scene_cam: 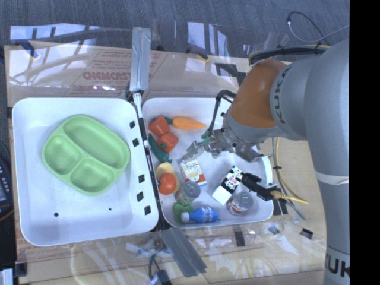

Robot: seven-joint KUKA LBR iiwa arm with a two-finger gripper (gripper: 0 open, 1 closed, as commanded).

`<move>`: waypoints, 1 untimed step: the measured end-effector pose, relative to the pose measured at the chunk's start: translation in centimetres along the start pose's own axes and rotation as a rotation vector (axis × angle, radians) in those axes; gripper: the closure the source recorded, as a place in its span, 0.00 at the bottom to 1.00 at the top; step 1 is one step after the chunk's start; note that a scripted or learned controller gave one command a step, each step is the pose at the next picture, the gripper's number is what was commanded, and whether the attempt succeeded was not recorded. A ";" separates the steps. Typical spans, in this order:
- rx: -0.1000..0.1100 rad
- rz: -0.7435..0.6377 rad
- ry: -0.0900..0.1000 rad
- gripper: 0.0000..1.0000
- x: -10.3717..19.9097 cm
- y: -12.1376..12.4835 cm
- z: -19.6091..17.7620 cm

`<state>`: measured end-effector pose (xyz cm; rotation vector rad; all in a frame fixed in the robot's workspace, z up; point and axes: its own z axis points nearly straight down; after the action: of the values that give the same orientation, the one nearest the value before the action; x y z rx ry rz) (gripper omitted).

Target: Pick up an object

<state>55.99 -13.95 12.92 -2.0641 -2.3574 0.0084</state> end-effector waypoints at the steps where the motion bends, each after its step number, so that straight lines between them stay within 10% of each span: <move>1: -0.005 -0.002 -0.001 0.00 1.4 -3.5 3.9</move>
<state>52.27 -13.05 9.08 -2.0646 -2.3619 0.0039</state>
